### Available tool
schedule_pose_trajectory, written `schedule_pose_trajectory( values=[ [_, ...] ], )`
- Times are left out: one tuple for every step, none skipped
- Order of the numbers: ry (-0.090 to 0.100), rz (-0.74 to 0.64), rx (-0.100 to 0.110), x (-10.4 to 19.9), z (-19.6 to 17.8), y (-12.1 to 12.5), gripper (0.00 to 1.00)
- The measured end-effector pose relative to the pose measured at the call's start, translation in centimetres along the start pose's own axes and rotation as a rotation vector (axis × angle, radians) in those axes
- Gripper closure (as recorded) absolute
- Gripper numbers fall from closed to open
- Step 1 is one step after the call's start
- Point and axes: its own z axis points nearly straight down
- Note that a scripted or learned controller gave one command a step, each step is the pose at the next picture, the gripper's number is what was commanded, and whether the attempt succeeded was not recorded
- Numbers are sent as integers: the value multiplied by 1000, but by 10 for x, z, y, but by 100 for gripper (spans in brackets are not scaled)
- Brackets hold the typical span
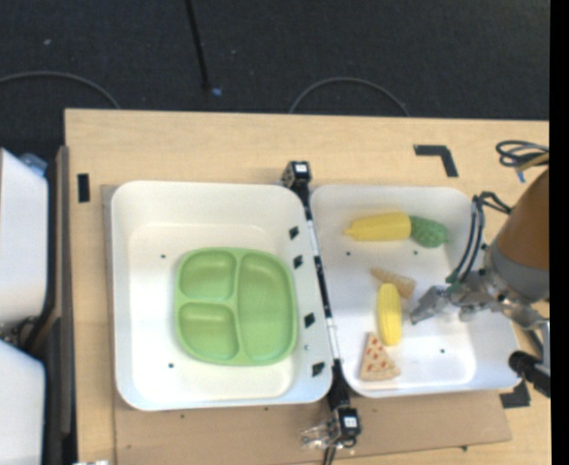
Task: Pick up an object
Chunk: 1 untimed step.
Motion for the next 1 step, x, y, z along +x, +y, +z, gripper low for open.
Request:
schedule_pose_trajectory(
  values=[
    [-1,3,-7,-1,-13,2,100]
  ],
)
